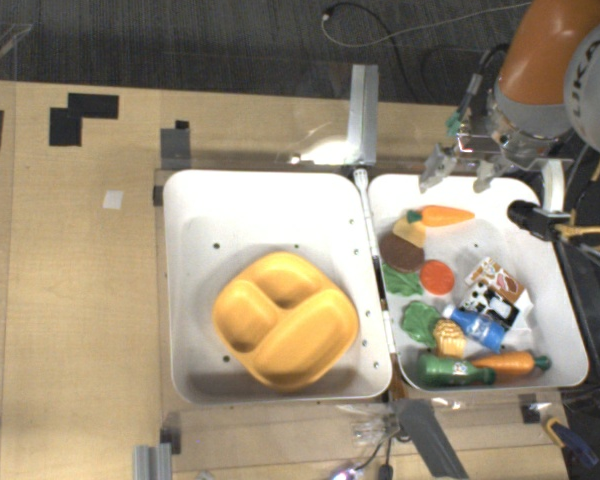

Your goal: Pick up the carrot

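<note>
Arm: grey with an orange band (552,40), entering from the right at the far side of the scene.
Claw (458,172): above the far edge of the right bin; its two fingers stand apart with nothing between them.
Carrot (441,216): lies flat at the far end of the right bin (570,308), green tip to the left, orange body pointing right. It is just nearer than the claw and not touching it.
Obstruction, near side: a tan and brown block (408,242) sits against the carrot's left end, on its near side.
Obstruction, right side: bare white bin floor beyond the carrot's right tip.
Red disc (437,276): nearer than the brown piece, close to the bin's middle.
Green leafy pieces (410,303): along the left wall of the right bin, nearer than the brown block.
Patterned box (492,290): right of the red disc, tilted.
Blue item (478,328): just nearer than the patterned box.
Green bottle (450,370): lying flat at the near wall.
Second orange vegetable (507,363): at the near wall, touching the green bottle's right end, well apart from the carrot.
Left bin (190,298): holds a yellow divided dish (285,318), slightly near of centre.
Surface (70,298): light wood, black markings at far left.
</note>
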### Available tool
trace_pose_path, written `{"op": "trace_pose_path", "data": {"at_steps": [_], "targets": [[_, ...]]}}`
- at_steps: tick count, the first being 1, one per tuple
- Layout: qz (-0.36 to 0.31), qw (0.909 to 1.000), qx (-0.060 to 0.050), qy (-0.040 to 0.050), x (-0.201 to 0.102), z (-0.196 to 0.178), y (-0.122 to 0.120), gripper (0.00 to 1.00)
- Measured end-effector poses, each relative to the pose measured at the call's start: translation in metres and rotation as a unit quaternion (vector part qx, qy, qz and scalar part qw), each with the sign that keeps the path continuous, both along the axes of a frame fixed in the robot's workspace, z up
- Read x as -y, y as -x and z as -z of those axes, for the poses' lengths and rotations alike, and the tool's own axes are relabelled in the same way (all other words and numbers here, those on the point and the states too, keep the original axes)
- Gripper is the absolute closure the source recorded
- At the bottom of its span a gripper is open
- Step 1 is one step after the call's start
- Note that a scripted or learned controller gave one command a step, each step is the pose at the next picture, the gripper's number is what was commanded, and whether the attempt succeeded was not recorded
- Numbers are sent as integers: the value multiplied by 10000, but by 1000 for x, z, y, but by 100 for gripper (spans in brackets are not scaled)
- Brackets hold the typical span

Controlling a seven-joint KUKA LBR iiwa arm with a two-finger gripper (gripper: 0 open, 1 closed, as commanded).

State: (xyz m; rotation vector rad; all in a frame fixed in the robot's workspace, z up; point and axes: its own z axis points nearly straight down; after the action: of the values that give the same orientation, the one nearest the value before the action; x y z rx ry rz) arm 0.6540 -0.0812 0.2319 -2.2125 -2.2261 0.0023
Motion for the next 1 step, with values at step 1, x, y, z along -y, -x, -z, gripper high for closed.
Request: {"op": "trace_pose_path", "data": {"at_steps": [1], "targets": [[-1459, 9893, 11, -4, 11, 90, -15, 0]]}}
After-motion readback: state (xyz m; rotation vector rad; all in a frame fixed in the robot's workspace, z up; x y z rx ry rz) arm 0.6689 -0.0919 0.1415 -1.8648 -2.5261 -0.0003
